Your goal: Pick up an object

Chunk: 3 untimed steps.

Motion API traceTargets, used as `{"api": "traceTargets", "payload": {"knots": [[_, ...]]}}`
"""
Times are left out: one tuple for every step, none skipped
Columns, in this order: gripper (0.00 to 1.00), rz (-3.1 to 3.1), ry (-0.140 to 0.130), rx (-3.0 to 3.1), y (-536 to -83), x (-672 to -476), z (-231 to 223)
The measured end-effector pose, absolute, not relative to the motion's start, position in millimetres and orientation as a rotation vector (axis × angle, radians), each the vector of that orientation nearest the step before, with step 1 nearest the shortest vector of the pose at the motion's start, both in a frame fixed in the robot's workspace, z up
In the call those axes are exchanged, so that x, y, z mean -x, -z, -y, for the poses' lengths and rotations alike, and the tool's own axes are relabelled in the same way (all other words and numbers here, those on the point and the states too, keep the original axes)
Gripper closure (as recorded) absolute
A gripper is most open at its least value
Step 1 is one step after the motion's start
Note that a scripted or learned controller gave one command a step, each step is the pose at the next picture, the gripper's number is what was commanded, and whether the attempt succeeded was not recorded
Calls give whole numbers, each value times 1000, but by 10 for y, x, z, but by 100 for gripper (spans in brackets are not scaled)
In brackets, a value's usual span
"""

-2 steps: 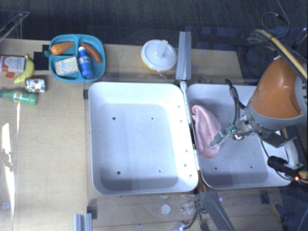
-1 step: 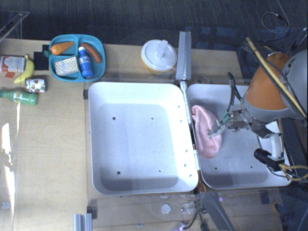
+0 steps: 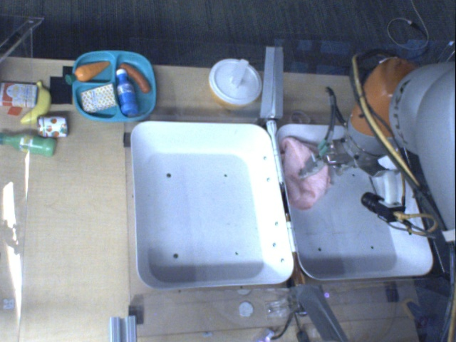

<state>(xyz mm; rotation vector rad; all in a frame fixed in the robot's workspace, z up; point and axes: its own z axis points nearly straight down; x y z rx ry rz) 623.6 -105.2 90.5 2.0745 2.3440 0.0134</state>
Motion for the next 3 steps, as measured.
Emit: {"api": "traceTargets", "payload": {"knots": [[100,-2348,-20,-2064,-1022,-6258,1029],[100,-2537,-5,-1843,-906,-6568,1292],[100,-2751,-6,-1501,-1868,-6654,487]]}}
